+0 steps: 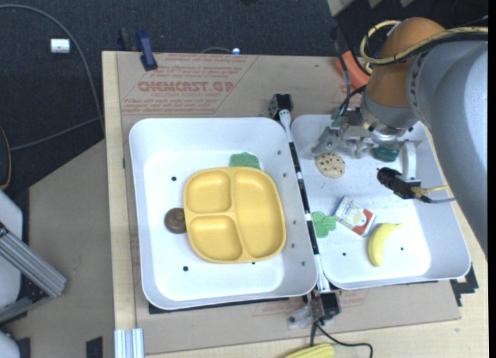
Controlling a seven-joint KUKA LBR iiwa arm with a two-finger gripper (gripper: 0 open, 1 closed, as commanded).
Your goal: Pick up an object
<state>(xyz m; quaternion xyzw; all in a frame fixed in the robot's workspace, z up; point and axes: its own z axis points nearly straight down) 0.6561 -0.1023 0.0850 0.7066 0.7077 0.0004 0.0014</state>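
In the right bin (434, 259), nearest to the camera, lie a banana (381, 242), a small red and white packet (354, 216) and a green piece (324, 224) at the divider. Farther back is a cookie (331, 165), and just beside it hangs the gripper (346, 146), low over the far part of this bin. Nothing is seen between its fingers (325, 145), which look spread apart. I judge that the step in hand is the approach, and the cookie is the likely target. The next move calls for a small shift over the cookie, a descent, and then closing. The left bin (147, 194) holds a yellow tray (232, 215), a brown disc (175, 220) and a green thing (245, 160) behind the tray.
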